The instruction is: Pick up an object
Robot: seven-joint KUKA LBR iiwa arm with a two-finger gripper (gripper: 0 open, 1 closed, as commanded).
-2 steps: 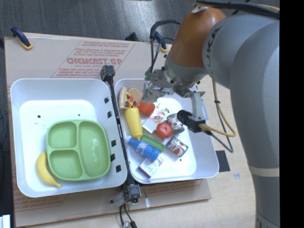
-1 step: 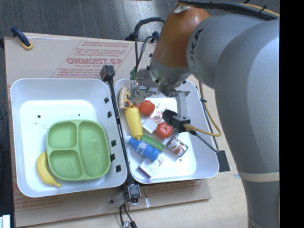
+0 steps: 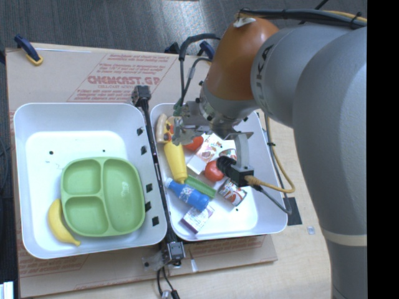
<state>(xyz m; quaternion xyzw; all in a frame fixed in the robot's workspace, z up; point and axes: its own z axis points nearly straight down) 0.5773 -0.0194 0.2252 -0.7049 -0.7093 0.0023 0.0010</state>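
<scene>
The right bin (image 3: 268, 220) holds a jumble of small items. A yellow bottle (image 3: 176, 161) lies along its left side, with a blue bottle (image 3: 189, 195) and a green stick (image 3: 201, 185) below it. A red round piece (image 3: 214, 170), a second red piece (image 3: 194, 144), a white printed card (image 3: 211, 153), a red-and-white packet (image 3: 232, 194) and a small carton (image 3: 198, 217) lie around them. My gripper (image 3: 185, 129) hangs low over the bin's upper left part, just above the yellow bottle's top and beside the upper red piece. The wrist hides its tips.
The left bin (image 3: 31, 123) carries a green divided plate (image 3: 103, 195) and a yellow banana (image 3: 59, 224) at its lower left. A black clamp (image 3: 141, 94) sits between the bins at the back. Cables (image 3: 274, 182) trail over the right bin's right side. Cardboard (image 3: 93, 73) lies beneath.
</scene>
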